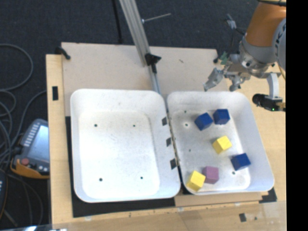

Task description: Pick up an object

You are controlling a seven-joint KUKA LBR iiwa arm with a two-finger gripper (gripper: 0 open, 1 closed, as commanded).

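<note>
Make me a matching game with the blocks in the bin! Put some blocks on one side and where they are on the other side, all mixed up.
Blocks:
1. purple cube
2. yellow cube in the middle
3. blue cube alone
4. pair of blue cubes

Places in the right bin:
A. near the right wall
B. far end, closest to the tool
C. near end, touching a yellow cube
D. centre, touching nothing

Pairs: 1-C, 2-D, 3-A, 4-B
</note>
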